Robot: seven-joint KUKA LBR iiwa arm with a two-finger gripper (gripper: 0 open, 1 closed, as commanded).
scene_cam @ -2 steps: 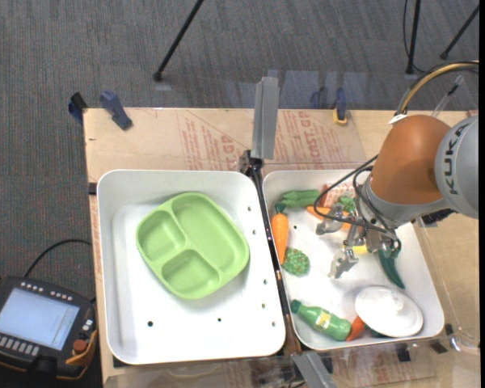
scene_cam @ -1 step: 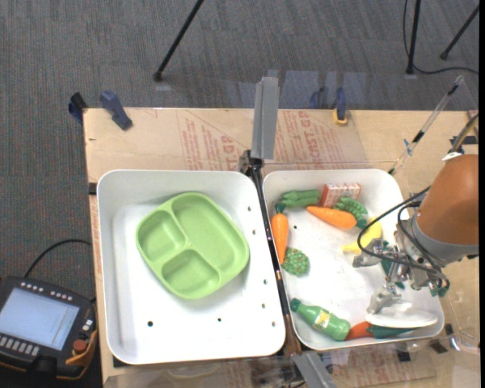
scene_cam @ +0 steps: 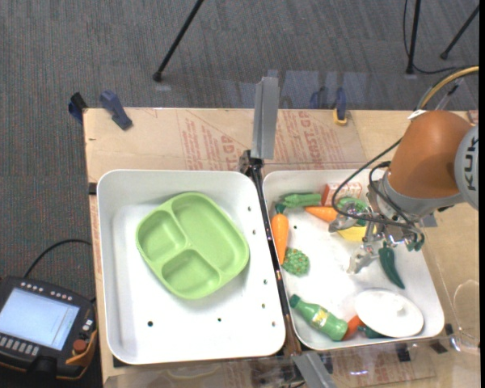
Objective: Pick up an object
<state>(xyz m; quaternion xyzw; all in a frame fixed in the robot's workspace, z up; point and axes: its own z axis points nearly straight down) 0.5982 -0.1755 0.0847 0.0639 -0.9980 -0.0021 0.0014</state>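
Camera view, from above: my gripper (scene_cam: 370,253) hangs low inside the right bin (scene_cam: 432,293), reaching in from the right so it can work among the toy food. I cannot tell how it is set. A dark green pepper (scene_cam: 390,267) lies just beside it on the arm's side, its long axis running diagonally, narrow tip pointing toward the white plate (scene_cam: 388,312) nearby.

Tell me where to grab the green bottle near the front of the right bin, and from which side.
Grip the green bottle across its body's middle, from straight above, with the fingers closing across its narrow width. It lies on its side, slanting toward the bin's front, cap toward the divider. Its far end sits close to the white plate, so stay nearer the cap half.
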